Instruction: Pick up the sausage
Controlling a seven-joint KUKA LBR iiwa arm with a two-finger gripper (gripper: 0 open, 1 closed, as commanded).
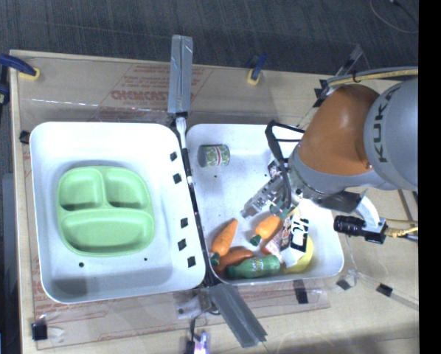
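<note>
Take the right bin (pixel 320 265) as your reference. Along its near wall you have a crowded heap. The sausage (pixel 237 256), reddish brown, lies at the bin's near left corner, close to the divider that separates it from the left bin (pixel 40 268). A dark green item (pixel 253 267) presses against the sausage on the side nearer the bin's front wall. A carrot (pixel 224 235) leans on the sausage from the far side. A banana (pixel 307 256) curves along the bin's near right corner. Just beyond it sits a white and black packet (pixel 299 232).

Towards the middle of the bin, a second carrot (pixel 267 226) lies tilted, touching the packet. The jaws hang directly over this second carrot, above the bin's centre and well apart from the sausage. You cannot tell whether they are apart or together, since the metal parts blur into one another. Nothing shows between them.

The arm (pixel 338 142), with its orange band, covers the bin's right wall and far right corner. At the bin's far left a small can (pixel 214 155) lies on its side, alone on the white floor.

Left of the bin, the other bin holds a green divided tray (pixel 102 209). Both stand on the bench (pixel 95 87).
</note>
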